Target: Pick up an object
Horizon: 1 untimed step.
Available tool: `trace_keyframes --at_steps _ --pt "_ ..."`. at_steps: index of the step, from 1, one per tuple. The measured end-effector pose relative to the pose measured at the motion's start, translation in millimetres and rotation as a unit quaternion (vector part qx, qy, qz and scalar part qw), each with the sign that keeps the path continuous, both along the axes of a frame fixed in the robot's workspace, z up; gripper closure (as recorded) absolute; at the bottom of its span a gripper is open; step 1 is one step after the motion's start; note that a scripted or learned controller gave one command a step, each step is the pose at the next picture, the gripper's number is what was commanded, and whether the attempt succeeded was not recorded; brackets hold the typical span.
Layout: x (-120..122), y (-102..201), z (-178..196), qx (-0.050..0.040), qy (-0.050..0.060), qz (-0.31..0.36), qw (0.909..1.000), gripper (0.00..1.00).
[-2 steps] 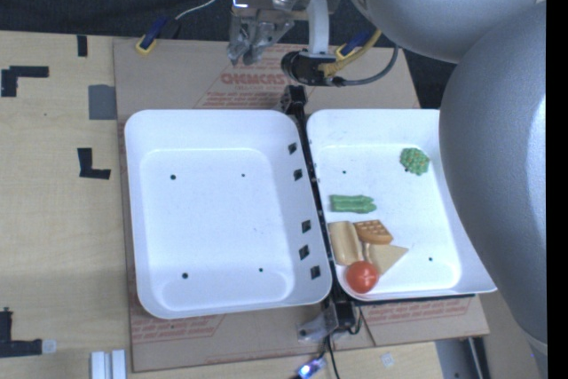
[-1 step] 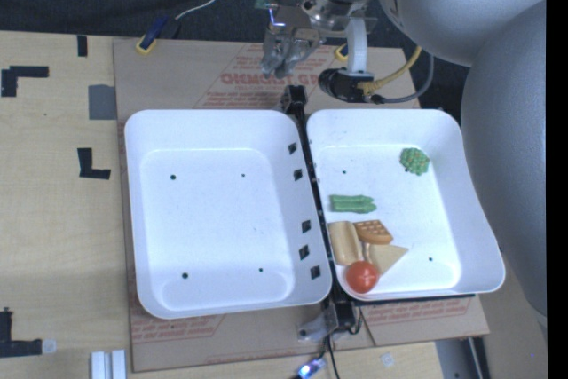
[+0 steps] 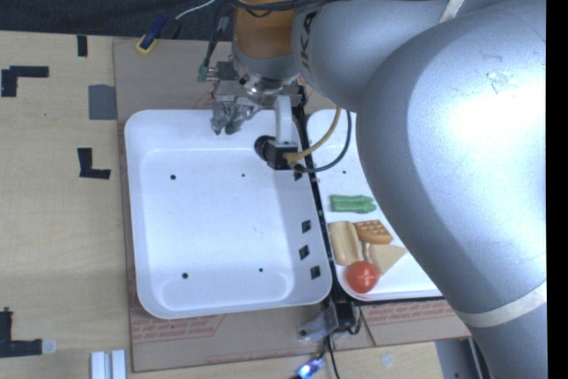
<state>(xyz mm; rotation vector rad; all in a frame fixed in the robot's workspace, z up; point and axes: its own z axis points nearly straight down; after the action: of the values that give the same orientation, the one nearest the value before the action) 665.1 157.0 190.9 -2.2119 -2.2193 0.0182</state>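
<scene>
Grey arm (image 3: 444, 102) hides much of the right bin (image 3: 399, 284); hand (image 3: 229, 122) grip unclear, over the left bin (image 3: 146, 138).

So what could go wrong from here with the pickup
1. The gripper hangs over the back edge of the left bin, away from the tomato, green pod and bread pieces in the right bin, so closing here likely grabs nothing.
2. The bulky arm covers much of the right bin, hiding anything beneath.
</scene>
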Motion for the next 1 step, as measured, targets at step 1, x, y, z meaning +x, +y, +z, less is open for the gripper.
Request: trace_keyframes --at_steps 1 --pt "1.6 45.2 -29.8 0.0008 -0.005 0.001 1.0000 1.00"
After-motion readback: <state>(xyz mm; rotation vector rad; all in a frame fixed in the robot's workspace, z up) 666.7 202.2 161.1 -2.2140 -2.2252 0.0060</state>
